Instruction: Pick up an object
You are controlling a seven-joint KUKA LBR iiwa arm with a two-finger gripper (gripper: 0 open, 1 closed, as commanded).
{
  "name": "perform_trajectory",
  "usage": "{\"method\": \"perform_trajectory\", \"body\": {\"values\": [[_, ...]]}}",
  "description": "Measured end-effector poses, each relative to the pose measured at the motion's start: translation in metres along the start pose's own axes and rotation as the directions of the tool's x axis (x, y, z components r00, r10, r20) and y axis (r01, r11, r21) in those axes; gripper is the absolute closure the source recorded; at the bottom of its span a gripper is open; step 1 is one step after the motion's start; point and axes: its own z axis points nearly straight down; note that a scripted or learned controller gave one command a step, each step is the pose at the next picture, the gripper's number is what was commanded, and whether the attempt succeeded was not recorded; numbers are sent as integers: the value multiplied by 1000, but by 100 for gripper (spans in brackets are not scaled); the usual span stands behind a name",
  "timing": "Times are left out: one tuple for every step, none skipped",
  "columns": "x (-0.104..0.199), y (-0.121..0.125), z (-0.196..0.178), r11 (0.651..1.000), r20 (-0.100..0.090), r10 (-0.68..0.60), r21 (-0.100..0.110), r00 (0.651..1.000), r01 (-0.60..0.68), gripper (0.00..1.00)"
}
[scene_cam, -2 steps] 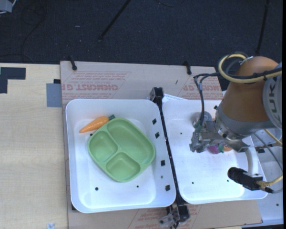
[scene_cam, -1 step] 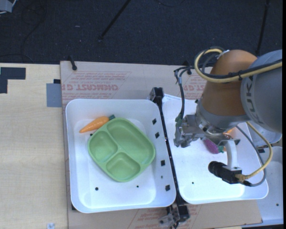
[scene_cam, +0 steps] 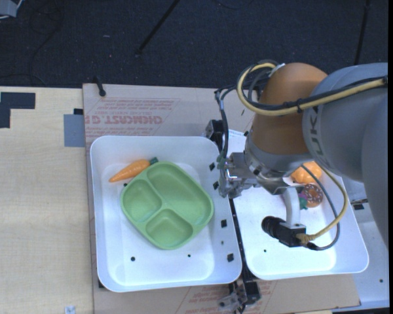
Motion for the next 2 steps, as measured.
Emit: {"method": "perform_trajectory", "body": {"values": [[55, 10, 11, 1000, 1, 0, 0, 1000, 0, 100], [53, 9, 10, 1000, 2, 2, 1, 1000, -2, 0]]}}
